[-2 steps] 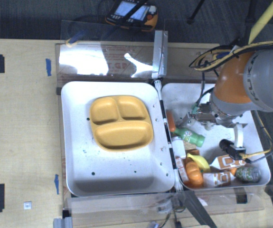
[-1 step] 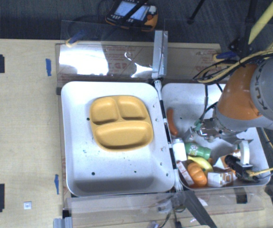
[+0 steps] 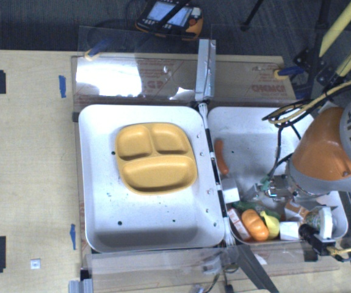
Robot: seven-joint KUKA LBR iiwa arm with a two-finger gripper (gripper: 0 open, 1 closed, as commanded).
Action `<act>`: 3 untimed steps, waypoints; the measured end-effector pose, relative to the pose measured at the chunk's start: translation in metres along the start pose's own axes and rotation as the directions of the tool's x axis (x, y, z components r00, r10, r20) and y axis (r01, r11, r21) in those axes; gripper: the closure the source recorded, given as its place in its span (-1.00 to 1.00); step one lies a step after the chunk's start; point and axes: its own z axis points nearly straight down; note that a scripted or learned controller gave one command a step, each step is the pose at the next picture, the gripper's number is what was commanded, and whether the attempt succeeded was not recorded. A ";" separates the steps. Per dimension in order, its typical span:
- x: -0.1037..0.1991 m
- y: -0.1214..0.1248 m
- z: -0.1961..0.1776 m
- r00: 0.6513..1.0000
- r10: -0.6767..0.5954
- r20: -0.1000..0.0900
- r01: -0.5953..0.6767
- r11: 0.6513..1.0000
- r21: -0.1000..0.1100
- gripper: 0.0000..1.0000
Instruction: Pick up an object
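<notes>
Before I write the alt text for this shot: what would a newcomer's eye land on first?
The yellow divided tray, lying alone in the left bin. Next, the arm's orange band over the right bin, above a heap of small items with an orange piece near the front.

- We see a bright scene, lit evenly from above, with clear colours.
- A strong white glare lies on the clear plastic wall (image 3: pixel 111 78) behind the left bin (image 3: pixel 96 163); it washes out the surface there.
- The floor of the left bin is very pale near its front, almost overexposed.
- The yellow tray (image 3: pixel 155 157) throws only a thin soft shadow on its edge.
- The arm (image 3: pixel 328 148) darkens the right bin (image 3: pixel 248 133) under it a little.
- The picture is slightly soft; small things in the right bin look blurred, and their edges run together.
- The dark floor (image 3: pixel 53 11) at the top is dim.
</notes>
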 end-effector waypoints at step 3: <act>0.029 -0.003 -0.095 0.976 0.219 0.003 -0.219 0.976 0.015 1.00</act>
